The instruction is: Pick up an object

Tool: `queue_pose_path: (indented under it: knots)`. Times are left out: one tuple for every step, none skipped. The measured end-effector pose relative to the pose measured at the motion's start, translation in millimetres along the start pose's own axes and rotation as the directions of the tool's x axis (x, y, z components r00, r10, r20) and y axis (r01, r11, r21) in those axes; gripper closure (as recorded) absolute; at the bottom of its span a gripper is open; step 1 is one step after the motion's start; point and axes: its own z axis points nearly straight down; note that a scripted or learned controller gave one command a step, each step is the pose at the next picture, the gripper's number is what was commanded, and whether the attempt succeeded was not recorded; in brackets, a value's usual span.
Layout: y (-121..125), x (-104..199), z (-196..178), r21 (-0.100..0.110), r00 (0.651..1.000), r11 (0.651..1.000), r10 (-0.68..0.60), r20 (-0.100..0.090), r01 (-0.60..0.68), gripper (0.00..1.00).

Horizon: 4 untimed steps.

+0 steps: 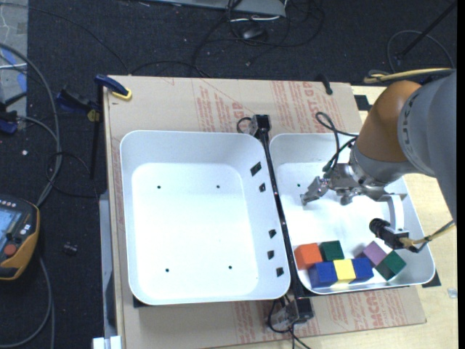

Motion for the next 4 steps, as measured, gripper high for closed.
queue_pose_path:
  knots:
    - [-6.8,-10.3,0.1,0.001,1.000,1.000,0.001,0.000,-0.001,0.00]
    - [-26.3,-4.3,-0.1,0.001,1.000,1.000,0.001,0.000,-0.001,0.00]
    - [-39.9,-1.5,-0.2,0.000,1.000,1.000,0.000,0.000,0.000,0.00]
    - [-77.9,-40.9,-0.5,0.000,1.000,1.000,0.002,0.000,-0.002,0.00]
